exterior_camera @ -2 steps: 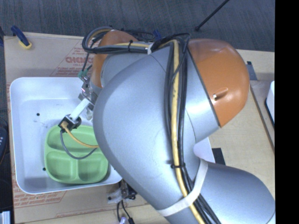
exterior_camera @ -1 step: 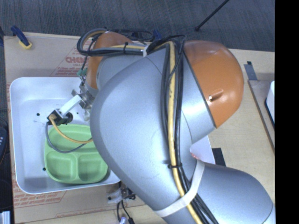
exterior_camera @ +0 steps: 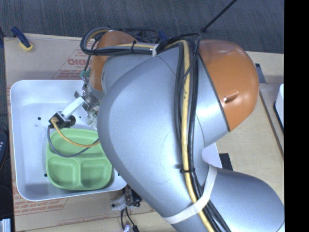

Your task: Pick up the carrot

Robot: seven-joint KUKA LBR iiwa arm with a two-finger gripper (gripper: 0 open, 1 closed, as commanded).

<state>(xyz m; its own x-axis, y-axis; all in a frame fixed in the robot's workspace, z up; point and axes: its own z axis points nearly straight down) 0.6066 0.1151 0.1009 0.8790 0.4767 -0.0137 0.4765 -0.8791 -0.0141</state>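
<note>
While the grey arm (exterior_camera: 159, 129) covers the white bin (exterior_camera: 21, 129), gripper (exterior_camera: 91, 103) beside green divided tray (exterior_camera: 79, 170), grasp cannot be told

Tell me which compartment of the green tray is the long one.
The far compartment of the green tray, towards the view's top, runs across its width. The other two compartments sit side by side along its near edge.
</note>
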